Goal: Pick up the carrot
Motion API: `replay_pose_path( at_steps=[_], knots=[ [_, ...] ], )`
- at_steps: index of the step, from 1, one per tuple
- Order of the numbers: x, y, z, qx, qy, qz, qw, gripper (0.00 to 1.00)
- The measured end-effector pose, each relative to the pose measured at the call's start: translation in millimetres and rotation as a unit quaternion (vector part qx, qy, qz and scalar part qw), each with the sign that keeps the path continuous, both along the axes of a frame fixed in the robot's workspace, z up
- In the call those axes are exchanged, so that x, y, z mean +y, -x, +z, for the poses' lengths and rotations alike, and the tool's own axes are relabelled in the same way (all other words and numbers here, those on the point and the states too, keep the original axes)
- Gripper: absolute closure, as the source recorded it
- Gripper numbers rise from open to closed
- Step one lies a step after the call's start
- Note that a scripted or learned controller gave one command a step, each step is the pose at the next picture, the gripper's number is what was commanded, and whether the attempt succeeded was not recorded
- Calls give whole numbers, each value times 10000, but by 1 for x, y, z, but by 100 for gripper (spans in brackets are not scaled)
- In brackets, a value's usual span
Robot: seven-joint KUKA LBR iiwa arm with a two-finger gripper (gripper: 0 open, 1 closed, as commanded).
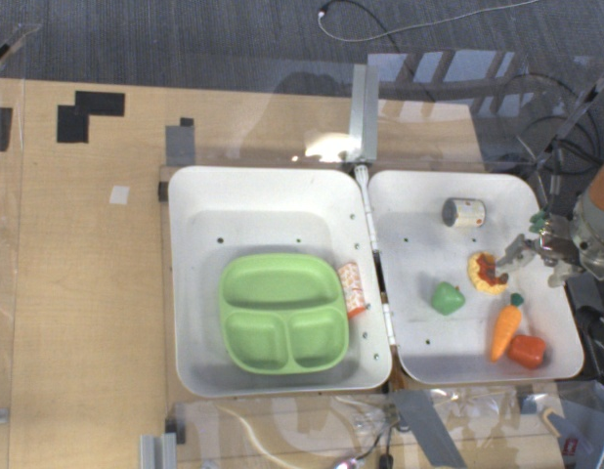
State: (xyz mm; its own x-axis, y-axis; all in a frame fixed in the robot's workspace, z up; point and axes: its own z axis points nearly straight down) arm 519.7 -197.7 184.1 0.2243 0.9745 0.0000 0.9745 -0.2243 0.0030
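The carrot (504,330), orange with a green top, lies in the right bin (419,355) near its front right corner, its green end pointing away from the front. My gripper (531,268) hangs at the bin's right side, just above and behind the carrot's green end. Its fingers stand apart with nothing between them, so it is open. One fingertip (507,258) is close to a yellow and red toy food piece (487,274).
A red object (528,352) touches the carrot's right side. A green pepper (447,298) lies to the carrot's left, and a small can (463,213) lies at the back. The left bin (194,262) holds a green divided plate (282,311) and a small packet (352,287).
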Motion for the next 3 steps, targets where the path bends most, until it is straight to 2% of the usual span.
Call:
replay_pose_path(
  at_steps=[3],
  knots=[
    [0, 0, 0, 0, 0, 0, 10000, 0]
  ],
)
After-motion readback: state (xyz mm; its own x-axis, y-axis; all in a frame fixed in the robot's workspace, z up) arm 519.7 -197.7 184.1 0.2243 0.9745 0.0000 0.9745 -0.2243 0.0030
